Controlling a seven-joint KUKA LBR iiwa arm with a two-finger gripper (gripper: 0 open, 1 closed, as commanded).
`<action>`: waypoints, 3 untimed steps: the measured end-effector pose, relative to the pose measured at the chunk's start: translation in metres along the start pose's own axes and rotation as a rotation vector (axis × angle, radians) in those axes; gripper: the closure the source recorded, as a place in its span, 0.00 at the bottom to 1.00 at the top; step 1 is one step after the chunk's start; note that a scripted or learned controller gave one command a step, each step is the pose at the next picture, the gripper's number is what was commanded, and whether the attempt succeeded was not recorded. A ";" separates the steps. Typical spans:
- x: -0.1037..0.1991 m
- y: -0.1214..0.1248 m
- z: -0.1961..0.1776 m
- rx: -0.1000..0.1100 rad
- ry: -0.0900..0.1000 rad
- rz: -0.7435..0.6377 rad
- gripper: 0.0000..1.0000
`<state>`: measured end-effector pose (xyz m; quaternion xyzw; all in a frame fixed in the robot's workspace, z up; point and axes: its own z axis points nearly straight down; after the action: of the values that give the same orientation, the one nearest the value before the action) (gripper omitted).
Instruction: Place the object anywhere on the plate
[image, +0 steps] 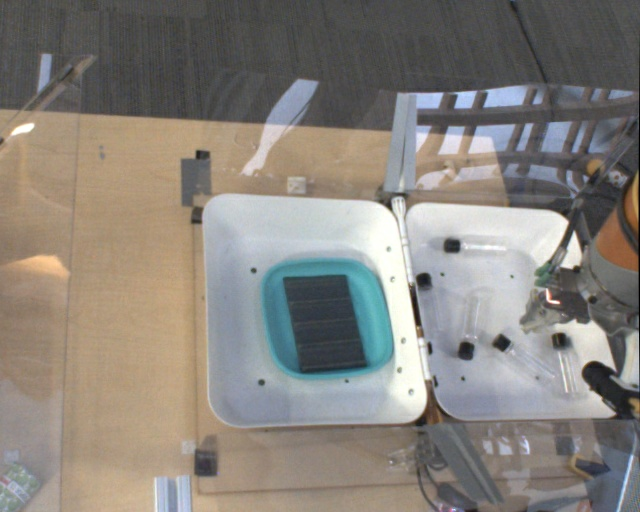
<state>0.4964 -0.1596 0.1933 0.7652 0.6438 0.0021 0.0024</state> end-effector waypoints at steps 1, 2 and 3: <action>0.046 -0.016 0.043 0.003 0.000 -0.122 1.00; 0.112 -0.027 0.008 0.000 0.001 -0.204 1.00; 0.181 0.022 0.009 0.002 0.001 -0.356 1.00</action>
<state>0.5495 0.0145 0.1846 0.6391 0.7691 0.0016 0.0016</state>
